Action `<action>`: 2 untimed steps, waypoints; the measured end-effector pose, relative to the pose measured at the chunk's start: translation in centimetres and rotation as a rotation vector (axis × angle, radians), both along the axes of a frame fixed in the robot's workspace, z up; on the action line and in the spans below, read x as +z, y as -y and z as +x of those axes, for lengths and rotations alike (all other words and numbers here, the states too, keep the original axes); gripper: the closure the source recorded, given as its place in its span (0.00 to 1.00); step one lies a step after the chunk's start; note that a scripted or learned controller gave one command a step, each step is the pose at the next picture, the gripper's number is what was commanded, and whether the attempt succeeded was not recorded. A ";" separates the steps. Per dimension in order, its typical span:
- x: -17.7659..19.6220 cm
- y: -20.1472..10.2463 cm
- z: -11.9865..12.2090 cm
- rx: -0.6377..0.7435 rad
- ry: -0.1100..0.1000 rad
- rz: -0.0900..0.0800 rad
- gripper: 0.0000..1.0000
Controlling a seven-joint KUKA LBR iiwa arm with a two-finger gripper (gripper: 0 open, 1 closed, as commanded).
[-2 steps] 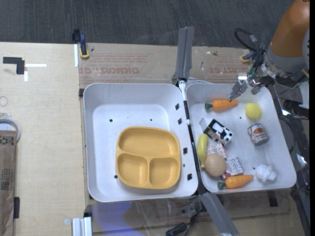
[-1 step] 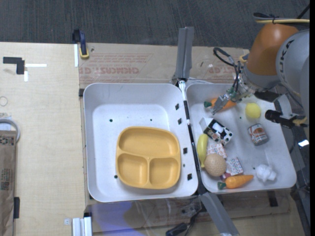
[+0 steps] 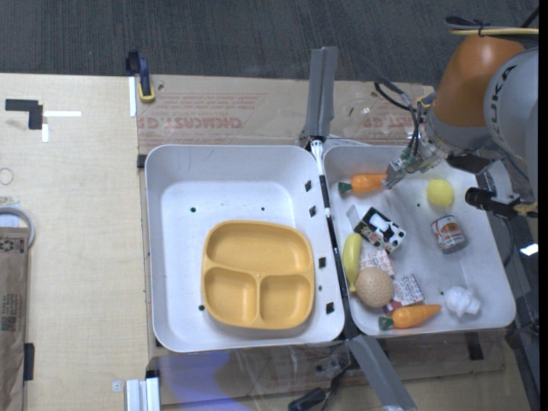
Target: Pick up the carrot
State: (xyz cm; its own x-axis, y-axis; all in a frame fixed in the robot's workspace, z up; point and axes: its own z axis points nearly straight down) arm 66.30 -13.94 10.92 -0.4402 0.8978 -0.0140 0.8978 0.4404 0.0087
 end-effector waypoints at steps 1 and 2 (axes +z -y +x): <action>7.1 1.8 -2.2 0.019 -0.013 0.008 1.00; 7.0 1.7 -2.2 0.019 -0.014 0.008 0.00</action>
